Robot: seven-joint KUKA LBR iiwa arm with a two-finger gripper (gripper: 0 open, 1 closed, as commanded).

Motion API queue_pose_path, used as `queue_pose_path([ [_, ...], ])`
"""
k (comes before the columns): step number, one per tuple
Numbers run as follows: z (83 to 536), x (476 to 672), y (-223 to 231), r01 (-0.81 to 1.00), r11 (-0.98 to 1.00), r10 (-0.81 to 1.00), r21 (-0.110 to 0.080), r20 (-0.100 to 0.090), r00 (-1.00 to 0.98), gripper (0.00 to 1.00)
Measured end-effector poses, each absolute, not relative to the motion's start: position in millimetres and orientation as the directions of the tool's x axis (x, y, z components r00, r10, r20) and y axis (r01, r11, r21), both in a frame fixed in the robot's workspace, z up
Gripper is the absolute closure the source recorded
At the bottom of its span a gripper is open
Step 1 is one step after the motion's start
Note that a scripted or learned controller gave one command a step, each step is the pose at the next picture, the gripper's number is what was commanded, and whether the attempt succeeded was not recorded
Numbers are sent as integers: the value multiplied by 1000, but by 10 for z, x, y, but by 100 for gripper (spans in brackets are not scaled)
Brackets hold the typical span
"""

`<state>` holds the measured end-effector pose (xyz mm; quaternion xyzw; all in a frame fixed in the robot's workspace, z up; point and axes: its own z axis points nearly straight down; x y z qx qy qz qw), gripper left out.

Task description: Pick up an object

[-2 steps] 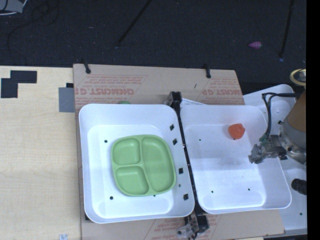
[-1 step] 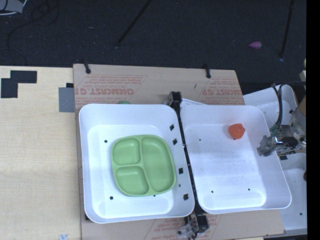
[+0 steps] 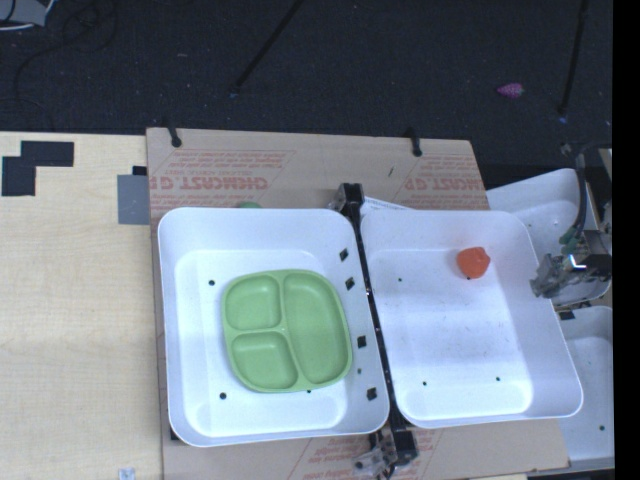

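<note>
Two shallow white bins lie side by side on a cardboard sheet (image 3: 300, 173) on the desk (image 3: 70, 308). The left bin (image 3: 185, 258), at centre left of the frame, holds a green three-compartment plate (image 3: 287, 329). The right bin (image 3: 470, 388) holds a small orange-red object (image 3: 474, 262) in its upper right part, near the right wall. The gripper (image 3: 565, 276) sits at the right edge of the frame, just outside that bin's right rim; its state cannot be told.
</note>
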<state>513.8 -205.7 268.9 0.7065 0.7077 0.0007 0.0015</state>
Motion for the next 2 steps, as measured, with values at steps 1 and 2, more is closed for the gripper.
queue_pose_path([
  [1,2691,5049,-1536,1000,4,1000,-3,3,-4,100],
  [2,2610,5003,-1108,1000,3,1000,-4,2,-3,100],
])
